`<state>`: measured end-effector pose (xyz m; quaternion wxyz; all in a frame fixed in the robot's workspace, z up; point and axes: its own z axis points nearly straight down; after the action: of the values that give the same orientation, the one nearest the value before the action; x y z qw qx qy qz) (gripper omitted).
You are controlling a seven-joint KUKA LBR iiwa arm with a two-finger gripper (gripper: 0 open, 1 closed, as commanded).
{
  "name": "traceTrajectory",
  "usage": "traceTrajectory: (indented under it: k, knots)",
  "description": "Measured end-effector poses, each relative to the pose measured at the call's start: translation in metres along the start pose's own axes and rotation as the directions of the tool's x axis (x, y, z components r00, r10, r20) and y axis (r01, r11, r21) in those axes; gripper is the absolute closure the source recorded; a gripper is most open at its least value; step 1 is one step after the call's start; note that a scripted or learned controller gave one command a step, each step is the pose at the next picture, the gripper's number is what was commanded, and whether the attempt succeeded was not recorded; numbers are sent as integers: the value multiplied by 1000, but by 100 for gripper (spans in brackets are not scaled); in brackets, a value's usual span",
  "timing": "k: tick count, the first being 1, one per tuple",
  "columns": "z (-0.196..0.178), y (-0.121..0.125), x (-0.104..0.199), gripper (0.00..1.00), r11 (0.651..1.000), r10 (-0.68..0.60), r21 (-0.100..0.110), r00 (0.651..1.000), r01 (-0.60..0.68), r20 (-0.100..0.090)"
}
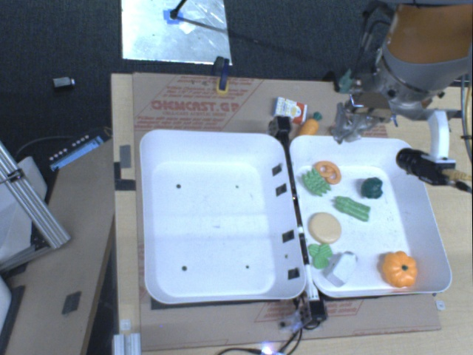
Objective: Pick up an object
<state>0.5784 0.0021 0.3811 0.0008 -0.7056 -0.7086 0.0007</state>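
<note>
My gripper (347, 130) hangs above the far edge of the right bin (429, 228), with nothing between its fingers. In that bin lie a pretzel (327, 171), a green leafy piece (316, 184), a green ridged vegetable (352, 208), a dark green broccoli (372, 188), a tan round cookie (324, 228), a small green leaf (321, 254), a grey-white object (340, 268) and an orange pumpkin (398, 268). All lie below and nearer the camera than the gripper.
The left bin (162, 154) sits beside the right one, joined by a black clip strip (292, 198). A carrot (308, 126) and a small white carton (289, 109) lie on the cardboard behind the bins.
</note>
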Motion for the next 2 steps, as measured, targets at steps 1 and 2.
traceTrajectory:
  k: [1, 2]
  knots:
    - [-17, 48, 2, 100, 1000, -1, -6, 1000, 1, 1]
    - [-19, 54, 16, 100, 1000, -1, -5, 1000, 1, 0]
